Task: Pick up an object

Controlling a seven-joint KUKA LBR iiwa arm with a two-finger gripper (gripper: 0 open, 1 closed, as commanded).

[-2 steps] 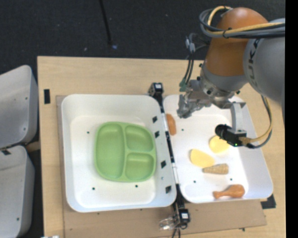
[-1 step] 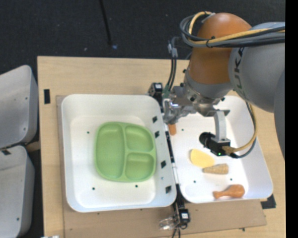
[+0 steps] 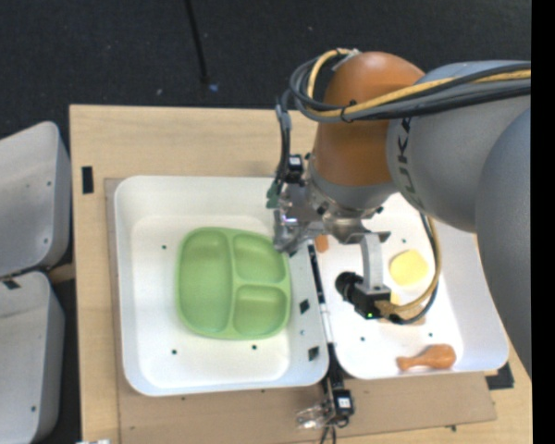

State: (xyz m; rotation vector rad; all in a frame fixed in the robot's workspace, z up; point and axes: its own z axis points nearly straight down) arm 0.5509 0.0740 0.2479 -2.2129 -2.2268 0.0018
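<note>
Over the divider between the two white bins, the end effector [image 3: 301, 234] hangs low; its grip state can't be read. Candidates: green divided plate [image 3: 233, 282] in left bin [image 3: 143, 276]; yellow disc [image 3: 409, 267] and orange drumstick-shaped toy [image 3: 427, 359] in right bin [image 3: 481, 326], all lying loose, ungrasped.

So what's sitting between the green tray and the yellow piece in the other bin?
In the camera view, the bins' adjoining rims and the claw lie between the green tray and yellow piece.
</note>
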